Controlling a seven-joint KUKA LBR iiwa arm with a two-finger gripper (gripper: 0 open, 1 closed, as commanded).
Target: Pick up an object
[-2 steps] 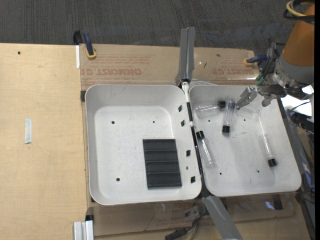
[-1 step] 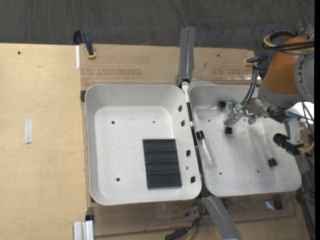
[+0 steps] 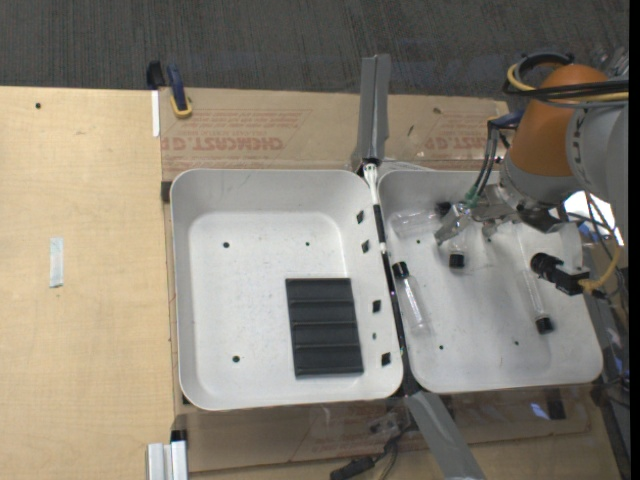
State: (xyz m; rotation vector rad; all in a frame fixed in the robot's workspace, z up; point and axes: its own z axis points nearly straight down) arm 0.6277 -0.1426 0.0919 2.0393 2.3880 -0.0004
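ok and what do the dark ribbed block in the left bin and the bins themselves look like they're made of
The dark ribbed block looks like matte black plastic or rubber: no glare, and moulded-looking cross grooves. I can't tell which.
The left bin and right bin look like smooth white moulded plastic, going by the rounded corners and soft sheen.

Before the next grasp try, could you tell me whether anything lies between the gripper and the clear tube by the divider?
Nothing visible does. The gripper hangs over the right bin; bare white floor separates it from the clear tube.
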